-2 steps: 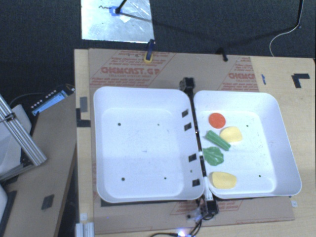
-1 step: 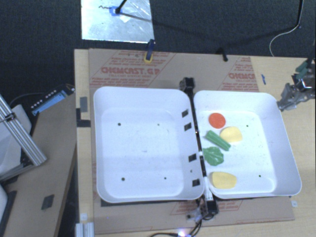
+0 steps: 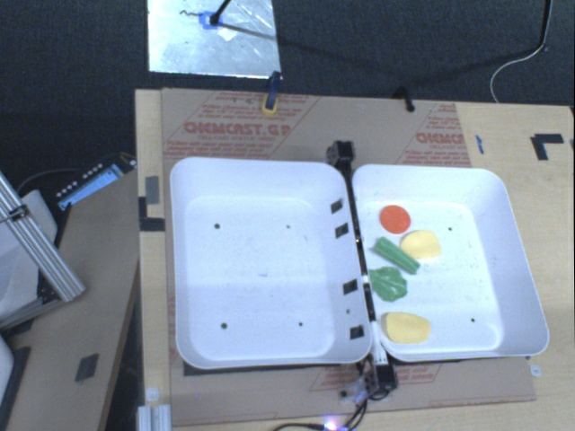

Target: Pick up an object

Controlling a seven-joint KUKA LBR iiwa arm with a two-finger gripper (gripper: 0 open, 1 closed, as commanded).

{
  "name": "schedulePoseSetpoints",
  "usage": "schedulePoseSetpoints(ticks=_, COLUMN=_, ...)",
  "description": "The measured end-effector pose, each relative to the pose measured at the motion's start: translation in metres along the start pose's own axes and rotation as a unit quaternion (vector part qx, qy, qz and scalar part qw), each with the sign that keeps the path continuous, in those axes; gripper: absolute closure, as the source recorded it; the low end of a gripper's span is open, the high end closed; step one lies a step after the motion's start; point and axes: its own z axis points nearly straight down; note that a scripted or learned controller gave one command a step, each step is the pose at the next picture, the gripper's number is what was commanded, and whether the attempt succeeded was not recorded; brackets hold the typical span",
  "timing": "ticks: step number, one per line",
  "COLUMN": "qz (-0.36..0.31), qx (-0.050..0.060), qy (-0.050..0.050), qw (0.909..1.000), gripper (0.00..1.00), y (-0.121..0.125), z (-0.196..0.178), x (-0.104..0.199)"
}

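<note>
a: what lies nearest the camera?

b: the front edge of the tabletop (image 3: pixel 252 402), with a small tangle of wires (image 3: pixel 368 389) just below where two shallow white bins meet.

a: what is in the bins?

b: the right bin (image 3: pixel 517 268) holds five small things near its left wall: a yellow oval piece (image 3: pixel 407 327) at the front, a leafy green piece (image 3: pixel 388 282) behind it, a green stick (image 3: pixel 396 255) lying at a slant, a pale yellow lump (image 3: pixel 420 244) just beside the stick, and a red disc (image 3: pixel 394 218) farthest back. the left bin (image 3: pixel 260 268) sits close alongside.

a: and the claw?

b: i cannot tell its state.
</note>
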Motion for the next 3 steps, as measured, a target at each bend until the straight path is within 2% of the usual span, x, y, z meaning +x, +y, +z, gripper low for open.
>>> schedulePoseSetpoints(ticks=1, qz=0.003, qx=0.004, qy=0.0, qw=1.0, gripper=1.0, y=-0.01, z=0.005, x=-0.084)
schedulePoseSetpoints(ticks=2, qz=-0.002, qx=0.012, qy=0.004, qw=0.9999, gripper=1.0, y=-0.01, z=0.221, x=-0.052)
schedulePoseSetpoints(ticks=3, qz=-0.003, qx=-0.005, qy=-0.003, qw=1.0, gripper=1.0, y=-0.006, z=0.054, x=-0.075)
